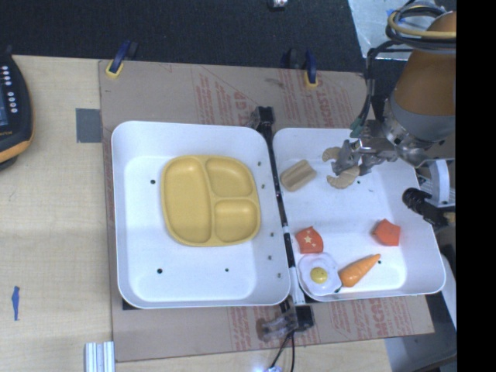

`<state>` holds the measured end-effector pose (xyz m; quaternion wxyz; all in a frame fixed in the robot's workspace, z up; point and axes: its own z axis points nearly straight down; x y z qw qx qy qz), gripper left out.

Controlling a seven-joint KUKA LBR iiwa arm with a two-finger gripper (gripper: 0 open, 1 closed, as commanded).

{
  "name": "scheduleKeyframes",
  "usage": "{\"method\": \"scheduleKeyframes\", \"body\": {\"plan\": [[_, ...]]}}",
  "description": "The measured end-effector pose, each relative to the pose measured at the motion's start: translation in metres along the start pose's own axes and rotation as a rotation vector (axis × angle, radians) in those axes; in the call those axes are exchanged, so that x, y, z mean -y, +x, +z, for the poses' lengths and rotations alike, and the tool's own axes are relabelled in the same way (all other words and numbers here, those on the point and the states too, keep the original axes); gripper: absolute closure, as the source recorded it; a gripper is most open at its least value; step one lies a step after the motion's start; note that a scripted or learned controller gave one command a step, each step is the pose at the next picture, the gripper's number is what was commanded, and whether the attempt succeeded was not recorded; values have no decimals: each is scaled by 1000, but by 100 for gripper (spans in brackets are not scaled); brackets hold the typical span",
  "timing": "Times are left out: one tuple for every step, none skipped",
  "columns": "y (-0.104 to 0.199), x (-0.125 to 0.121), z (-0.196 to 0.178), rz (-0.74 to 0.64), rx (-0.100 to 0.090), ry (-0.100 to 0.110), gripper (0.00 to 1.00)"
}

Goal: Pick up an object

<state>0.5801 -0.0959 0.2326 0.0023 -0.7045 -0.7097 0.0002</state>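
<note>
here the gripper (pixel 350 160) sits low over the far part of the right bin (pixel 411 281), right above a tan, curved piece (pixel 341 179) that lies at its tips; whether it is clenched or released, i cannot tell. just left of it lies a beige block (pixel 297 174). nearer the front are a red piece with a star (pixel 309 240), an orange-red cube (pixel 387 232), a toy carrot (pixel 359 270) and a fried egg (pixel 318 273). the left bin (pixel 139 277) holds a yellow divided tray (pixel 210 200).
</note>
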Motion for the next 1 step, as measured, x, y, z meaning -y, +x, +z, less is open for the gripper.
{"method": "scheduleKeyframes", "body": {"plan": [[63,8,9,-3,1,4,100]]}}
